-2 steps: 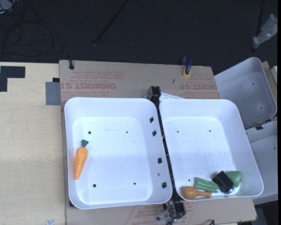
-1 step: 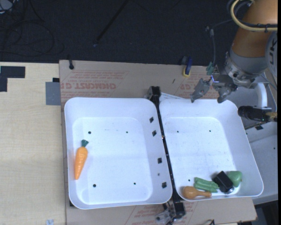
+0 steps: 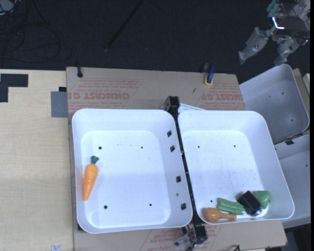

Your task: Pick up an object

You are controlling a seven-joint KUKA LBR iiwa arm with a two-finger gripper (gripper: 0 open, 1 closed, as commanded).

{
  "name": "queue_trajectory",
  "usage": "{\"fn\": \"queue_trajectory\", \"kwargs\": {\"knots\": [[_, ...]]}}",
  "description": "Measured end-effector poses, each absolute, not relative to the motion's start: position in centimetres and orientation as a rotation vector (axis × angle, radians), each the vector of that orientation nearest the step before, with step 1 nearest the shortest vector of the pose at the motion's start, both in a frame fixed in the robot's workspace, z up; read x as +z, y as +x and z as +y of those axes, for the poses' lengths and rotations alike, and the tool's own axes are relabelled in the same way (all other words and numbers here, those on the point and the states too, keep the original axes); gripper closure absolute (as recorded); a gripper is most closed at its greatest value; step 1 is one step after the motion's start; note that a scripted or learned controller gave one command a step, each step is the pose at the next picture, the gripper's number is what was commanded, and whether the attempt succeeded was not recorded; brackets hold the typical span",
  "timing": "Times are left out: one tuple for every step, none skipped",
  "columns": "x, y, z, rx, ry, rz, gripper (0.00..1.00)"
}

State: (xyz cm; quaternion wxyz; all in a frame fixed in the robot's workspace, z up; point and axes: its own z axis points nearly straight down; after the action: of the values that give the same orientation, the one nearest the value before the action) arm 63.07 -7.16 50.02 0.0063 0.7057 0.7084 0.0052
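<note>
An orange toy carrot (image 3: 90,178) with a green top lies near the left wall of the left bin (image 3: 120,120). In the front right corner of the right bin (image 3: 225,122) several small things huddle together: a green pod (image 3: 230,206), a black block (image 3: 249,203), a rounded green piece (image 3: 262,196) and an orange-yellow gourd shape (image 3: 219,215). My gripper (image 3: 275,35) hangs high at the top right, beyond the bench's far edge and well away from both bins. Nothing is seen in it.
A grey metal plate (image 3: 280,101) leans beside the right bin's far right corner. A blue and yellow clamp (image 3: 209,75) sits on the cardboard sheet (image 3: 146,90) behind the bins. Black clips run along the seam between the bins.
</note>
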Motion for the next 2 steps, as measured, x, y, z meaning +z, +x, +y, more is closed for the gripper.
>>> {"fn": "queue_trajectory", "kwargs": {"knots": [[52.6, 64.23, -21.25, -0.008, 2.232, 2.205, 0.0], [53.46, 64.44, -20.34, -0.006, 2.219, 2.227, 1.0]]}}
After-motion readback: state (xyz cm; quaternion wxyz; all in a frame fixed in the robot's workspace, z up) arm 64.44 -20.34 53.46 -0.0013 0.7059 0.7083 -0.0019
